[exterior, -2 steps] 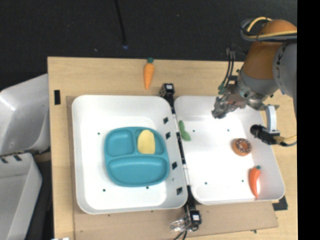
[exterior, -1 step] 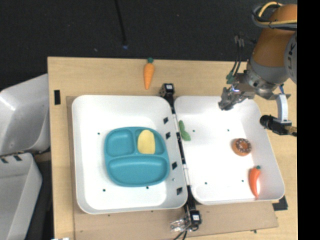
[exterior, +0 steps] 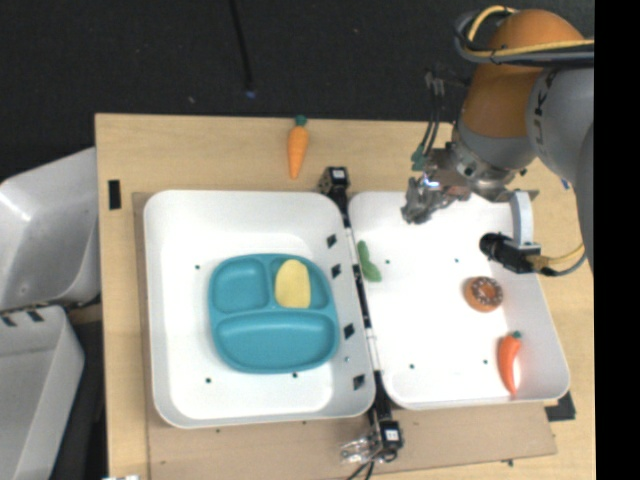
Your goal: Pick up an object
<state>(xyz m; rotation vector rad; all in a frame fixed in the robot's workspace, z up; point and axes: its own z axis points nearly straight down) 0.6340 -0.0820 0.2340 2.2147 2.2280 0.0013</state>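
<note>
Nothing looks picked yet: the tool (exterior: 428, 200) hangs over the right bin's (exterior: 440, 368) far edge, its state beyond telling, while the donut (exterior: 484, 294), red carrot (exterior: 510, 361) and green piece (exterior: 368, 263) lie inside it.

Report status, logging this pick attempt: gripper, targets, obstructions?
Gripper above right bin's back edge, holding nothing visible. Donut, red pepper, green pod lie untouched. Nothing obstructing.

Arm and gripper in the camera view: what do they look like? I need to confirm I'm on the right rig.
The arm is grey with a rounded orange band above the wrist. Yellow and black cables loop over its top, and thin dark wires run down beside it. The gripper is small, dark grey metal.
</note>
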